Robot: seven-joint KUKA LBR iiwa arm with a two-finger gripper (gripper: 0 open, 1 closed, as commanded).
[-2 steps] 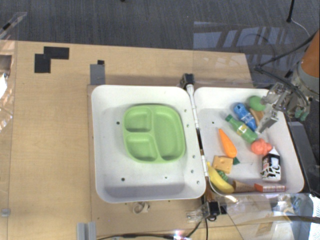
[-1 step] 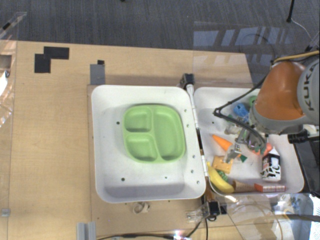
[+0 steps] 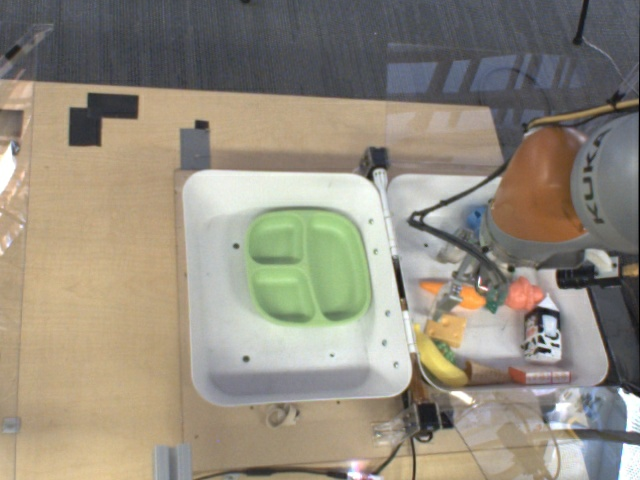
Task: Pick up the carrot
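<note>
Right now my pincer [image 3: 462, 291] hangs low in the right bin [image 3: 430, 193], right of the frame's centre, just at the carrot [image 3: 433, 288], whose orange end pokes out to its left. Whether it is open or closed I cannot tell. Below the carrot lie a tan cracker [image 3: 447, 330] and a banana [image 3: 440, 361]. A green divided plate [image 3: 305, 266] sits in the left bin [image 3: 215, 298].

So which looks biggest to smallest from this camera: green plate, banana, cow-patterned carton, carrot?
1. green divided plate
2. banana and cow-patterned carton: too alike to rank
3. carrot looks smallest, though the gripper hides part
</note>
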